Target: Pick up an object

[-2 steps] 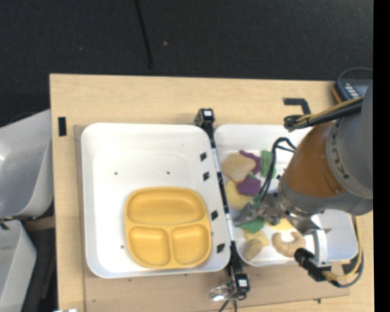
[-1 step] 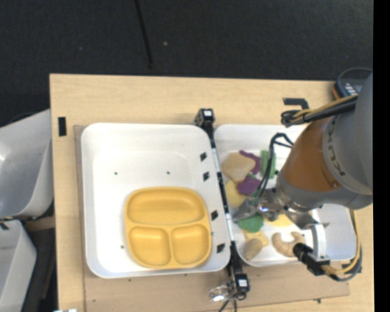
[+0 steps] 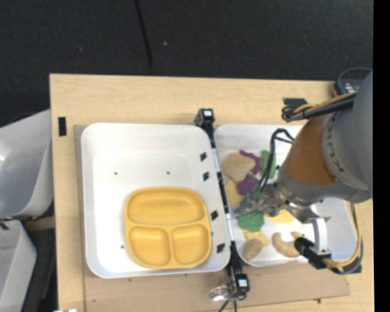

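Glossy yellow three-compartment tray (image 3: 167, 227), rounded corners

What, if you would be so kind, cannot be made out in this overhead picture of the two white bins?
- Gripper: small and blurred among the items in the camera view; the finger state cannot be read.
- Right white bin: the grey arm with the orange band covers much of its floor.
- Purple toy piece: partly behind the wrist; shape unclear.
- Green toy piece: too blurred to identify.

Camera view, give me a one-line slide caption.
KUKA arm's gripper lowered among small toy items in the right bin; yellow divided tray lies in the left bin.
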Tool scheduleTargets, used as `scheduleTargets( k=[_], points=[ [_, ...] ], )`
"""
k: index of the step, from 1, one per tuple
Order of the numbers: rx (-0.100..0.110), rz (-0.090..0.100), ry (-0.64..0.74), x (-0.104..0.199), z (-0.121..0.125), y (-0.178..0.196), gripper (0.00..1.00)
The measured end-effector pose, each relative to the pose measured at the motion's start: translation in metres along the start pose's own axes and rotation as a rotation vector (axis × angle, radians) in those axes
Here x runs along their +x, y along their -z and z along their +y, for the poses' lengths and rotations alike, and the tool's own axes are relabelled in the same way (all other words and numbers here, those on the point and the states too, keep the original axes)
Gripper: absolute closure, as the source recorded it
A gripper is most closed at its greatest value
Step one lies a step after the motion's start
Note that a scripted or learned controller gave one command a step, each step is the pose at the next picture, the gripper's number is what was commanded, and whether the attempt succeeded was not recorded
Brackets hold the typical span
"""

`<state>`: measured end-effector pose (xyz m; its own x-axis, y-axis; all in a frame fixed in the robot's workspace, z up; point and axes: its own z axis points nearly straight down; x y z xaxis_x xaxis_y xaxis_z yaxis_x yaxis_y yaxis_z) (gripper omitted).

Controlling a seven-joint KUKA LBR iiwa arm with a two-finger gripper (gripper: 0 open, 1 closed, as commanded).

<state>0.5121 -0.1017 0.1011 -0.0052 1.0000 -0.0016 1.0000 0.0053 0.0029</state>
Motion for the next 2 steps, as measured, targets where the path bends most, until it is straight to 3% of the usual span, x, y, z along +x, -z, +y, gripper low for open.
scheduleTargets(
  k=[1,2],
  points=[
    [-0.002,0.000,-0.004,-0.002,-0.008,0.022,0.00],
    [0.004,0.002,-0.010,-0.006,-0.023,-0.001,0.00]
  ],
)
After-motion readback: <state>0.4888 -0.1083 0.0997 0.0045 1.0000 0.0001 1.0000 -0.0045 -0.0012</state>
